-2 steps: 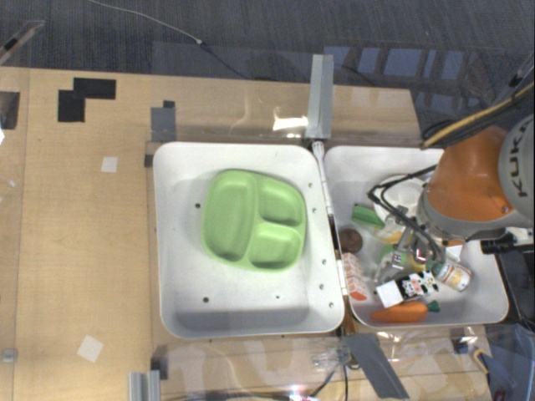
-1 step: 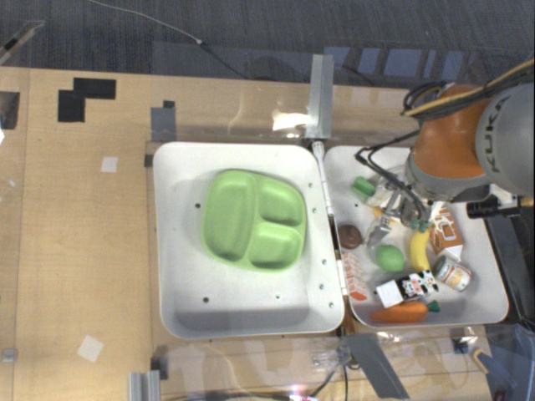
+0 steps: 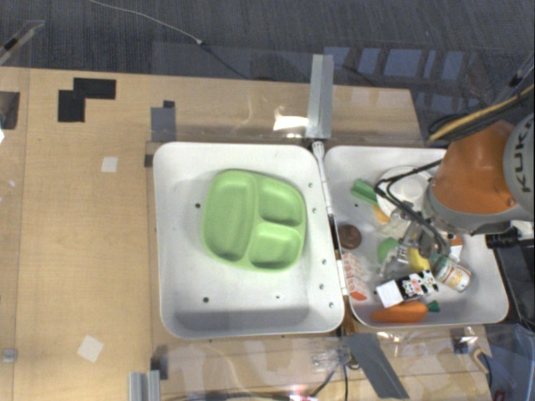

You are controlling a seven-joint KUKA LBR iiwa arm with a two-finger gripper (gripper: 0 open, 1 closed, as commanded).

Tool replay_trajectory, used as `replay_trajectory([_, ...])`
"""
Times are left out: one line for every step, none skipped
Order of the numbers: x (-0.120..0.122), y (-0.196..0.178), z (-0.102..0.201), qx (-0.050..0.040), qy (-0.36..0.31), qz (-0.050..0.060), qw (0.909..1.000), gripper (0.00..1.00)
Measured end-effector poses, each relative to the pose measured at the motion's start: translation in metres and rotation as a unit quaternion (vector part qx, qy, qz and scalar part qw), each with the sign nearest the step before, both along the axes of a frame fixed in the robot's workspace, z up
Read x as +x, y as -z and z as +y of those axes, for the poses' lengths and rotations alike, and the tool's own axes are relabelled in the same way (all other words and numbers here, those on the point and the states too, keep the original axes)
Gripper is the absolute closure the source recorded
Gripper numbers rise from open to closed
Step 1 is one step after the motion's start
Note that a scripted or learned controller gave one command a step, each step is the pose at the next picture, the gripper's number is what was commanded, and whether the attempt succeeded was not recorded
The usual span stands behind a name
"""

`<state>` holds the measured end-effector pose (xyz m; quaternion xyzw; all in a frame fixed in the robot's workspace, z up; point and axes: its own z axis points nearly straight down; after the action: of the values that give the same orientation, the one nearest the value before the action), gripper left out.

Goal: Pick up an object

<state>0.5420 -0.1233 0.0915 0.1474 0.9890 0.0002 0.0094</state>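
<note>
We see two white bins side by side on the wooden bench. The left bin [image 3: 180,224] holds a green divided tray [image 3: 253,218], which lies flat near the middle, with one long compartment on its left and two smaller ones on its right.

The right bin [image 3: 493,303] is our landmark for the rest. The arm [image 3: 476,178] with its orange band reaches over the upper right part of this bin, and the gripper [image 3: 415,249] hangs down near the middle of the bin, among a cluster of small things. The clutter around it hides the fingertips, so we cannot tell if the jaws are apart or together, and we see nothing clearly between them.

Just below the gripper, toward the front wall of the right bin, lies a small box with a white and dark pattern [image 3: 407,288]. Its long axis runs almost left to right, tilted a little upward on the right. It is very near the gripper tip, but whether they touch we cannot tell.

Close to the front wall lies a toy carrot [image 3: 401,312], its long axis left to right, with the green end pointing right. A small jar [image 3: 454,276] lies on its side right of the box. A brown round piece [image 3: 349,237] sits near the left wall, and a green stick-like piece [image 3: 364,192] lies in the upper left part of the bin.
</note>
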Motion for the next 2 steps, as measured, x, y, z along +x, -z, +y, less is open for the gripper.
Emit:
replay_trajectory([0.106, 0.003, 0.014, 0.0014, 0.032, 0.004, 0.9995, 0.0])
replay_trajectory([0.057, 0.002, -0.028, 0.0004, 0.037, 0.003, 0.9993, 0.0])
